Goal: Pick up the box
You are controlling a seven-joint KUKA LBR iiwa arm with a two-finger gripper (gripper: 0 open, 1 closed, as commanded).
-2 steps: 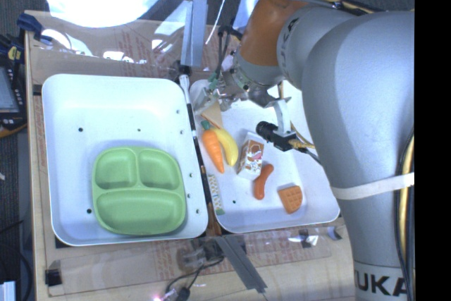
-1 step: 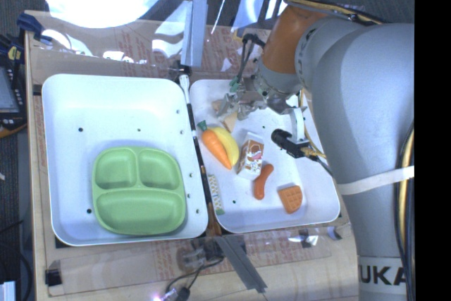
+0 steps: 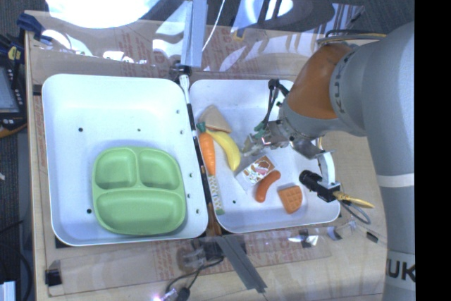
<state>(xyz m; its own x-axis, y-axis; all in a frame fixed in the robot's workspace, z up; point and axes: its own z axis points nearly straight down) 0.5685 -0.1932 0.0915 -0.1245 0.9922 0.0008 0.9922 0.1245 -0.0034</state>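
Box [image 3: 257,170]: small, white with red and brown print, lying flat and tilted on the floor of the right bin [image 3: 232,218], a little right of centre in the frame. Just beside its lower right edge lies a sausage [image 3: 266,186]; further right, an orange biscuit-like piece [image 3: 290,197].

Gripper [image 3: 255,142]: directly above the box's upper edge, close to it or touching, which cannot be told. Whether the fingers are spread or closed cannot be told, and nothing is seen between them.

Banana [image 3: 227,148]: left of the box, lying lengthwise. Carrot [image 3: 207,153]: left of the banana, along the bin's left wall. Wedge of bread [image 3: 215,119]: above both, toward the bin's upper left.

Arm [image 3: 352,91]: grey with an orange band, entering from the right edge of the frame and bending over the right bin.

Left bin [image 3: 70,102]: left half of the frame, holding a green divided plate [image 3: 139,189] in its lower part.
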